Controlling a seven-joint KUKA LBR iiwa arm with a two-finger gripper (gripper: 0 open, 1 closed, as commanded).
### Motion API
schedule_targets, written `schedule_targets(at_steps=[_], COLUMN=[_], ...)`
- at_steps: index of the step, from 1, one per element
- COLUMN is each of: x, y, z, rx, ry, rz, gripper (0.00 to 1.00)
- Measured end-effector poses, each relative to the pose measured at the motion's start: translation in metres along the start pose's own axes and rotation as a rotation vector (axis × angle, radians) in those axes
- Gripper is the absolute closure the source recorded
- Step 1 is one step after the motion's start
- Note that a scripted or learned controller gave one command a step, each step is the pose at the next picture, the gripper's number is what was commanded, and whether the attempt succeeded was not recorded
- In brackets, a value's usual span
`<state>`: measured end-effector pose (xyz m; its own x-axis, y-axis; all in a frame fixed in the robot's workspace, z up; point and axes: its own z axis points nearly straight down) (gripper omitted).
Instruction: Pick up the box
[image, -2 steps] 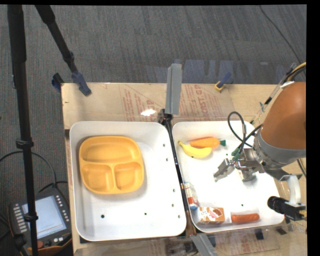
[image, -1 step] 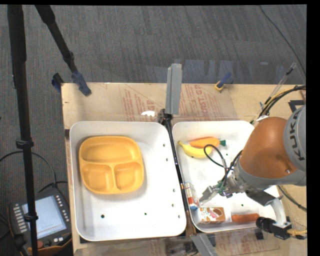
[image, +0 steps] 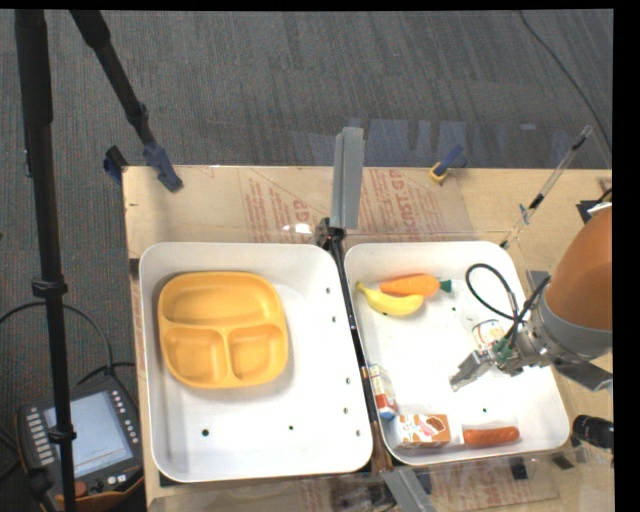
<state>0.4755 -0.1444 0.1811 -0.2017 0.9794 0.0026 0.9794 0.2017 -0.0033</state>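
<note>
Camera view: the pincer (image: 468, 374) is seen hovering in the right bin (image: 530, 425), with nothing between its fingers; whether they are parted cannot be told. The box (image: 423, 429) is found nearest, below and to its left, long axis running left-right. A sausage (image: 491, 435) lies below; banana (image: 392, 302) and carrot (image: 410, 285) farther up-left.

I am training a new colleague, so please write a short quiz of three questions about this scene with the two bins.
1. True or false: the box lies in the same bin as the yellow plate.
2. Which item lies directly beside the box near the right bin's front edge? A) banana B) sausage C) carrot
3. Fill in: the carrot touches the ____.

Key: 1 false; it lies in the right bin. 2 B, the sausage. 3 banana.
</note>
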Motion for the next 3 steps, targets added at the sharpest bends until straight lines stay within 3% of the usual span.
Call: schedule_targets(at_steps=[1,2,3], x=[0.053,0.046,0.038], y=[0.011,0.044,0.008], z=[0.096,0.096,0.096], rx=[0.002,0.004,0.004], ry=[0.001,0.000,0.001], rz=[0.158,0.659,1.107], gripper=[0.00,0.00,0.00])
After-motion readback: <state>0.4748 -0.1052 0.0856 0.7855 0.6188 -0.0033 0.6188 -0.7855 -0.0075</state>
